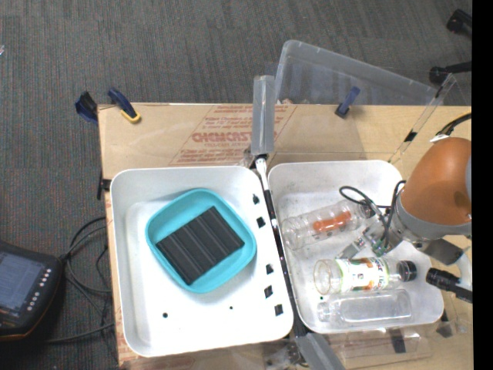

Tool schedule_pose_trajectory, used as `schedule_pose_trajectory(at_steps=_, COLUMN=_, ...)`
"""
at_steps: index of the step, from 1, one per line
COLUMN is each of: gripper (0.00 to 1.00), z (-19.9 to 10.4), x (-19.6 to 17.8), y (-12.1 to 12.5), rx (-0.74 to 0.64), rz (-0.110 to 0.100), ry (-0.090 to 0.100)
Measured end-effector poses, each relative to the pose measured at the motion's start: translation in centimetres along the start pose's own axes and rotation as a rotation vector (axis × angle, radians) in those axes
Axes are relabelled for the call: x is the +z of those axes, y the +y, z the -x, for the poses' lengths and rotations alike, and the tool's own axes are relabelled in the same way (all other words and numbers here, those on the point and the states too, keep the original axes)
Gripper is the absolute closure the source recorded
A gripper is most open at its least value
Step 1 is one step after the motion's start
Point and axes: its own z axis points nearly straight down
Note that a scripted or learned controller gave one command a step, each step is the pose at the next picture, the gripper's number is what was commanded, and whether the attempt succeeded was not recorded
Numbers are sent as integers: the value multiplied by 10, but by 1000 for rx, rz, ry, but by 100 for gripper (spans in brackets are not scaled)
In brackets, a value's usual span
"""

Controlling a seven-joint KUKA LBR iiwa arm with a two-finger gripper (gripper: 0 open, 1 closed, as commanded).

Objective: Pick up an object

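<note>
My gripper (373, 241) sits low in the right bin (308, 177), at its right side, and I cannot tell how it is set. Just below it lies a clear bottle with a label and a dark cap (362, 274), on its side. To its left lies another clear bottle with something orange inside (323, 225). A clear flat container (366, 309) rests along the near wall. In the left bin (127, 206) lies a teal tray with a dark ribbed insert (202, 240). Both bins stand on the table (185, 133).
</note>
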Motion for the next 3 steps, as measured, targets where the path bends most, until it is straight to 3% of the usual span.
schedule_pose_trajectory(at_steps=1, gripper=0, z=3, x=8, y=-3, rx=180, rz=-25, ry=21)
schedule_pose_trajectory(at_steps=2, gripper=0, z=57, x=20, y=26, rx=109, rz=-52, ry=44)
schedule_pose_trajectory(at_steps=3, gripper=0, z=95, x=26, y=72, rx=180, rz=-67, ry=49)
